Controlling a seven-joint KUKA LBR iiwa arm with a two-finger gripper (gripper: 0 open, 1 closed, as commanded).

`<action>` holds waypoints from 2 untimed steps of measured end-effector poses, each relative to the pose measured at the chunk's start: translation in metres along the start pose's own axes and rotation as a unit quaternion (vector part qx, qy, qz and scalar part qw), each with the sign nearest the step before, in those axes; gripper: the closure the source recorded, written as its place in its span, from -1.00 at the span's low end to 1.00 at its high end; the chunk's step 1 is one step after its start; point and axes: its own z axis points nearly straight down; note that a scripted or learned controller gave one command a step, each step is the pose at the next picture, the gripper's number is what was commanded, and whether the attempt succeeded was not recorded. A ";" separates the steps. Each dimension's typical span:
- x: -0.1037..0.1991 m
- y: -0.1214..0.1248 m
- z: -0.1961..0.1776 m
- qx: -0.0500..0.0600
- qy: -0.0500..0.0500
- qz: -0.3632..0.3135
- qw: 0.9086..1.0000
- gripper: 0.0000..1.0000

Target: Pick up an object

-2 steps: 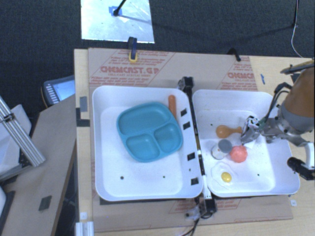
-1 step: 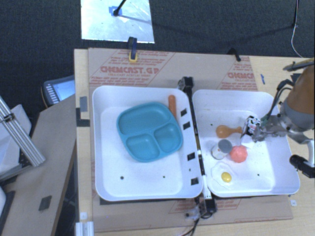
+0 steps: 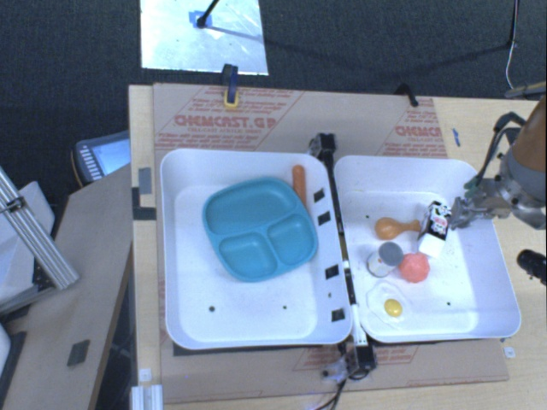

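Here, the task names no single object; candidates all lie in the right shallow white plastic bin (image 3: 491, 314). Nearest the gripper (image 3: 439, 223) is a small white block (image 3: 431, 245), just under the black-and-white fingertip assembly and seemingly touching it. Whether it sits between the fingers cannot be told, nor how far the pincer is spread.

Around it, 4 more items:
- orange pear-shaped toy with a narrow neck (image 3: 395, 226), lying flat, just left of the gripper tip.
- pink-red round ball (image 3: 414, 267), just below the white block, close to touching it.
- small grey cylindrical can (image 3: 387, 257), on its side, just left of the ball.
- white fried-egg toy with a yellow yolk (image 3: 391, 304), near the bin's front edge, apart from the others.

The orange toy, can and ball crowd the block on its left and lower sides.

The grey arm (image 3: 521, 173) enters over the bin's right rim.

Left shallow white plastic bin (image 3: 184, 314): teal 3-compartment plastic plate (image 3: 259, 229), with an orange sausage-shaped toy (image 3: 299, 183) at its upper right edge, against the divider.
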 end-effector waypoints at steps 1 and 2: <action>0.000 0.001 -0.011 0.002 0.000 0.000 1.000 1.00; 0.055 -0.003 -0.025 0.002 0.002 -0.002 1.000 1.00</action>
